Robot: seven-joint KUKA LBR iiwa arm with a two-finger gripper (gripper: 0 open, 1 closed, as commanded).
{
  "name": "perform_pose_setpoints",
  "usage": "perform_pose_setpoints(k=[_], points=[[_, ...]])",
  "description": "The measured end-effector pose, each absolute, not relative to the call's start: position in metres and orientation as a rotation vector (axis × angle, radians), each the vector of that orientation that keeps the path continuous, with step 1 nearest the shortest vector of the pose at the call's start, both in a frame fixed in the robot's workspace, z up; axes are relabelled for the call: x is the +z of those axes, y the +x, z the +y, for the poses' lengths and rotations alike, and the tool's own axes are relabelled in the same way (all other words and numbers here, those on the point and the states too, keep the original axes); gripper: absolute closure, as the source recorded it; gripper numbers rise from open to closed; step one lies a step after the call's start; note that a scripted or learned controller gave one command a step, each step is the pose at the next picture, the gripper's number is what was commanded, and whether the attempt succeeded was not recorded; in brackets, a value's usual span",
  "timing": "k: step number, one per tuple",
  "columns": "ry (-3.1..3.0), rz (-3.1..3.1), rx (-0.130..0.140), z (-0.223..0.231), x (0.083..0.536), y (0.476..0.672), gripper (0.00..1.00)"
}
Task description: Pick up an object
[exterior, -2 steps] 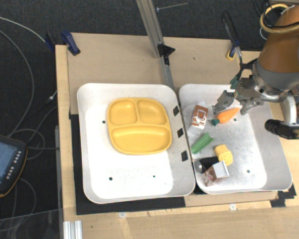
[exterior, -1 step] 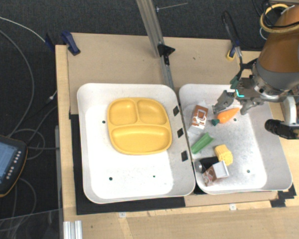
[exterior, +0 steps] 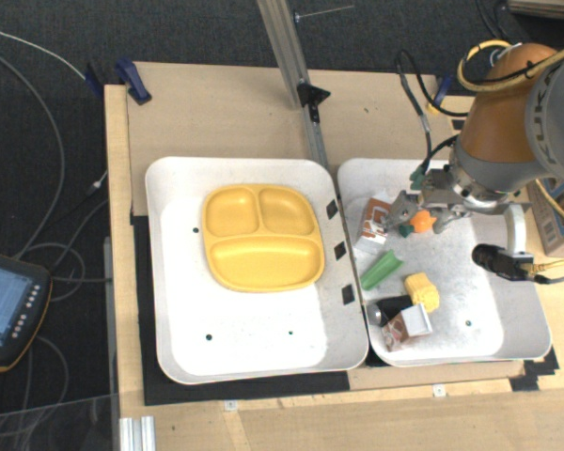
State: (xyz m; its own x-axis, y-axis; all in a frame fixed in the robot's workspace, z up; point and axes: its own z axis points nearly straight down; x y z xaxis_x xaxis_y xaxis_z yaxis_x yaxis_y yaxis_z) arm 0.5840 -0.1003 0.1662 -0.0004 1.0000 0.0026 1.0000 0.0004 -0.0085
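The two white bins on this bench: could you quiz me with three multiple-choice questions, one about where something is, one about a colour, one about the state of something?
1. Where does the yellow plate lie?
A. in the left bin
B. in the right bin
C. on the floor

2. What colour is the long piece beside the corn cob?
A. blue
B. green
C. purple

3. How do the small toys stand in relation to the plate?
A. piled on it
B. in the other bin, apart from it
C. under it

Answers:
1. A: the plate with its three sections rests inside the left bin.
2. B: the green piece lies just left of the corn cob.
3. B: the small toys are all in the right bin, where the gripper also reaches.
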Motion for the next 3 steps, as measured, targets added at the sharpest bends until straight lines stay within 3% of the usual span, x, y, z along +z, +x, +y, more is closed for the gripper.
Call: perform_pose_setpoints(k=[2, 3], points=[[-2.216, -2.218, 0.005, -0.095, 0.091, 0.575, 0.00], [-2.219, -2.220, -0.002, -0.095, 0.104, 0.577, 1.00]])
